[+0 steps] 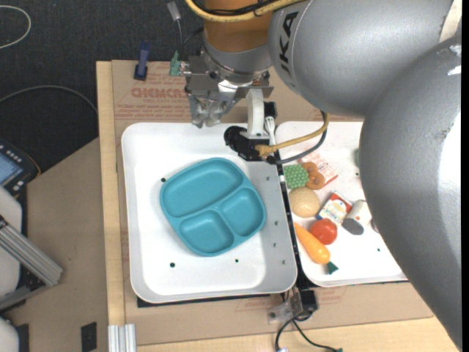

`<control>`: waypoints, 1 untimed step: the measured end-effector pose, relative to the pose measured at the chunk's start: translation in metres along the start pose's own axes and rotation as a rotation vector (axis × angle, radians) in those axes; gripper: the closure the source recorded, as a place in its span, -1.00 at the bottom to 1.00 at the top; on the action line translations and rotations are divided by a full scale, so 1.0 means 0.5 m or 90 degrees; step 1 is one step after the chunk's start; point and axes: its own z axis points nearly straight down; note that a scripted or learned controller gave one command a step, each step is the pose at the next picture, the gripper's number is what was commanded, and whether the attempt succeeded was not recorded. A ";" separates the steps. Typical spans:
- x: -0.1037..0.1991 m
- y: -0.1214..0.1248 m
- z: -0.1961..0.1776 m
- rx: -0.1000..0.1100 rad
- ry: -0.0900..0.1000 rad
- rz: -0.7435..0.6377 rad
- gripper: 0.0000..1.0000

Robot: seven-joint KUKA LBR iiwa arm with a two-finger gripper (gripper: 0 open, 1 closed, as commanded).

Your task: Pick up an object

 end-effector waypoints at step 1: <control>0.034 0.072 -0.346 -0.024 0.007 -0.003 1.00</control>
